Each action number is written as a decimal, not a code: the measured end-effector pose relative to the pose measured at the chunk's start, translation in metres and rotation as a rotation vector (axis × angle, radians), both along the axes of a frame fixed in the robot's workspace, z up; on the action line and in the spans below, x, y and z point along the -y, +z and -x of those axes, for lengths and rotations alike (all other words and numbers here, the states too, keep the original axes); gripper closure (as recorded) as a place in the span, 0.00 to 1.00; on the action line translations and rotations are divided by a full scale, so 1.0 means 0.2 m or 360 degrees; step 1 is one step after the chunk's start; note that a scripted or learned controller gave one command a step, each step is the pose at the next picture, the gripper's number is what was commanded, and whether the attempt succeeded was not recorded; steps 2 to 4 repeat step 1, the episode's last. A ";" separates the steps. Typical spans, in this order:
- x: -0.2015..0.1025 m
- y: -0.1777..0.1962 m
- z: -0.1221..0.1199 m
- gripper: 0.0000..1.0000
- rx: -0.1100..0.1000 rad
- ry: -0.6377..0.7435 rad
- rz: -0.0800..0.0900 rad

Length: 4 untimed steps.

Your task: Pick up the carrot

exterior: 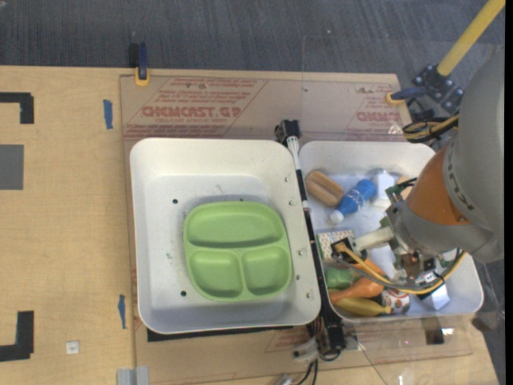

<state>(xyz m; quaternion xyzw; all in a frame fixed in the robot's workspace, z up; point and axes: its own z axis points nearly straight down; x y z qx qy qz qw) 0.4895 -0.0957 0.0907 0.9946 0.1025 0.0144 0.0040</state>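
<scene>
Carrot (367,289) lies near the front edge of the right bin (469,295), among a green item (337,279) and a yellow item (359,305). Gripper (409,265) hangs just beside it, toward the bin's right edge; its state cannot be told. Blue bottle (356,196) and tan cylinder (324,186) sit toward the rear edge. Left bin (152,215) carries a green divided tray (237,249).

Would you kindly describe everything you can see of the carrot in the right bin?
The carrot is a smooth orange piece that looks like plastic toy food, lying roughly flat near the front of the right bin. It is partly hidden by the arm's wrist and cables above it. A yellow item lies against its front side and a green item sits at its left end. Its full shape cannot be told.
</scene>
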 end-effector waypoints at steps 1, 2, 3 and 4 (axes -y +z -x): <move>-0.01 -0.01 -0.02 0.00 -0.0023 0.0000 0.0005; -0.01 -0.01 -0.02 0.00 -0.0023 0.0000 0.0005; -0.01 -0.01 -0.02 0.00 -0.0023 0.0000 0.0005; -0.01 -0.01 -0.02 0.00 -0.0023 0.0000 0.0005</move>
